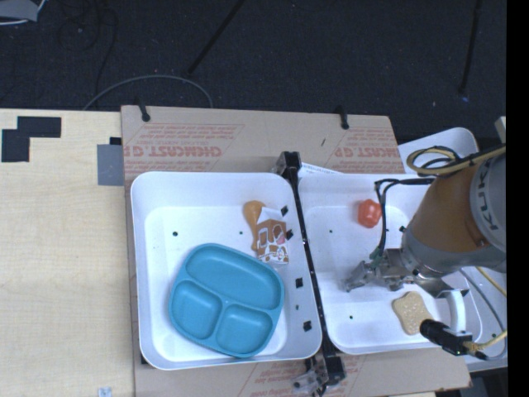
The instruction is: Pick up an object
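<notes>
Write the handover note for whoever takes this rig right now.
Gripper: low over the right bin, nothing seen between its fingers.
Right bin: red ball near the far wall, tan toast-shaped piece near the arm's side.
Left bin: blue divided plate, small patterned packet, orange-brown piece beside it.
Done: nothing lifted.
Left: grasp and lift one object.
</notes>
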`<state>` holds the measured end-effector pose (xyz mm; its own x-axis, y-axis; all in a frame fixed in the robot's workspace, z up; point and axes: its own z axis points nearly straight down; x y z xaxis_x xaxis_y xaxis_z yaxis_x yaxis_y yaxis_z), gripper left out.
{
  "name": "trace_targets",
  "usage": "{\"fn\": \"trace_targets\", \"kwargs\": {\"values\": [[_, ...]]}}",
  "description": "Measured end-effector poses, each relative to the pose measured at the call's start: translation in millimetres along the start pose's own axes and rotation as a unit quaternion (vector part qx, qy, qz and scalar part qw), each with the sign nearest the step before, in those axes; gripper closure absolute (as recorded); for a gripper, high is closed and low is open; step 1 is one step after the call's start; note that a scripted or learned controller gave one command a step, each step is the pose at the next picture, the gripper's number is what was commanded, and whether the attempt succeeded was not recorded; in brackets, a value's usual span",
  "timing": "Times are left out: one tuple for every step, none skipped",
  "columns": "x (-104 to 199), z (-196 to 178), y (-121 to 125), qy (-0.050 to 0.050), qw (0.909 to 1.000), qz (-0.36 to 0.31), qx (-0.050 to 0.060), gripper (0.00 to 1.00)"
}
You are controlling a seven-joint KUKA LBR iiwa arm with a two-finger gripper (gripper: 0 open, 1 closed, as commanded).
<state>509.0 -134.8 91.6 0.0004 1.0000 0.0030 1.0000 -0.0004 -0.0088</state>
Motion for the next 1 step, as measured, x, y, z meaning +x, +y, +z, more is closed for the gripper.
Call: {"fn": "trace_targets", "kwargs": {"values": [[-1.5,-12.6,0.6,0.000,1.0000,0.003,-0.001,1.00]]}}
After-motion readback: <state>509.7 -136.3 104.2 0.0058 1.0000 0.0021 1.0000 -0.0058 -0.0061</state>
